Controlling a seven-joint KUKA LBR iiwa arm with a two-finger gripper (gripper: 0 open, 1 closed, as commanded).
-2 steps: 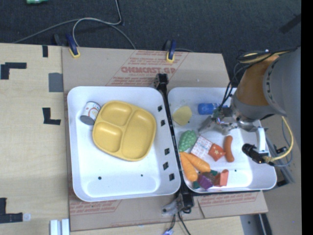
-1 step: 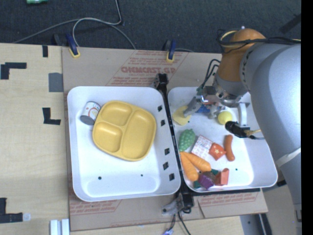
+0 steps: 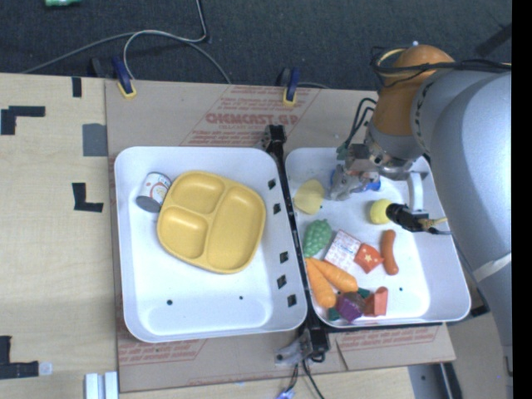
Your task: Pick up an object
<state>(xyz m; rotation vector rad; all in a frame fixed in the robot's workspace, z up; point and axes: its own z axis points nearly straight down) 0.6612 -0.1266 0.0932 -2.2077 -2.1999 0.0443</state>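
While the gripper (image 3: 347, 181) hangs at 12 o'clock in the right bin (image 3: 445, 302), its grip state cannot be told.
A pale yellow toy lemon (image 3: 309, 196) lies just beside it at 9 o'clock; carrots (image 3: 326, 279) lie toward 6 o'clock.

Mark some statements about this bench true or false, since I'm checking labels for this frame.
1. The yellow divided plate lies in the left bin. True.
2. A small can sits beside the plate, at its upper left. True.
3. The carrots lie in the left bin. False: they lie in the right bin, near its lower left.
4. The gripper hangs over the left bin. False: it is over the upper part of the right bin, next to a pale yellow round item.
5. A red sausage lies in the right bin. True.
6. The green item rests on the plate. False: it is in the right bin, above the carrots.
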